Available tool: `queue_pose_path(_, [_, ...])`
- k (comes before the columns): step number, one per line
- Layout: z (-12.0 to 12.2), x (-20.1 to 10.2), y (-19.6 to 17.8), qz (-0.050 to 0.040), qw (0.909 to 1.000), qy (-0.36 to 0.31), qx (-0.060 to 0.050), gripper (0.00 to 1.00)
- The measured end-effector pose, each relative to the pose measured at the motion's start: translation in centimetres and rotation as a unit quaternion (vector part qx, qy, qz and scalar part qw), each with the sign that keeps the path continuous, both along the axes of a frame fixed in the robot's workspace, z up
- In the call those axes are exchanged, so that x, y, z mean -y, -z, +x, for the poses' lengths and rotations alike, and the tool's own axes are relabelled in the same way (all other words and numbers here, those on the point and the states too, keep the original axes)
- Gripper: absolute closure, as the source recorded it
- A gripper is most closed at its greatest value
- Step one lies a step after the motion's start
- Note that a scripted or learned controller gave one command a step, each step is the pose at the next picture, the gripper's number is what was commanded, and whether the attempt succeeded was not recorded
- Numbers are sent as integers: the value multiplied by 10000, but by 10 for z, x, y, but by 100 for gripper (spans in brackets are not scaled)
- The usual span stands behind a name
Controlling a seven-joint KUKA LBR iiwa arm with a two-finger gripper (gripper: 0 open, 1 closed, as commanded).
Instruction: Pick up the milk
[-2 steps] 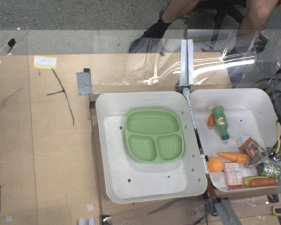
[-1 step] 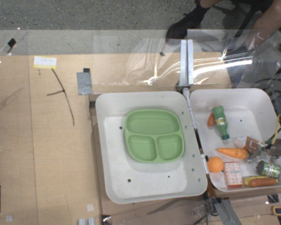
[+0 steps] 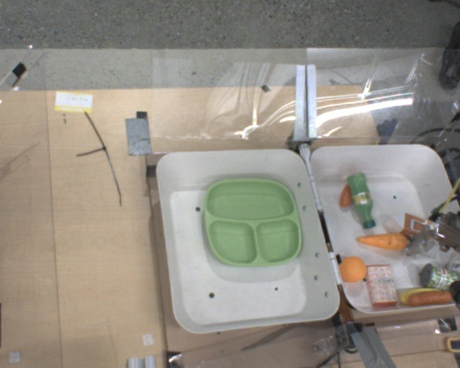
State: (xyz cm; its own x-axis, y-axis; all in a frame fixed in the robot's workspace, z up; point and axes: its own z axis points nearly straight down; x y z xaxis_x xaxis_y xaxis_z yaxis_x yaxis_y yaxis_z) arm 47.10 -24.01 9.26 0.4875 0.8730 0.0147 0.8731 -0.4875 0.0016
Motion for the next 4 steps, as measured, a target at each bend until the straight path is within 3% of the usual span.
queue_pose_path(1, [27,-2,1,-17,9794,2018,-55,0])
queue_pose_path(2, [78,9,-4,-35,9106,4132,-61,0])
queue_pose_path(3, [8,20,-75,-38,9169,3992,-47,0])
queue_pose_path(4, [8,19,-74,-38,9172,3983,-54,0])
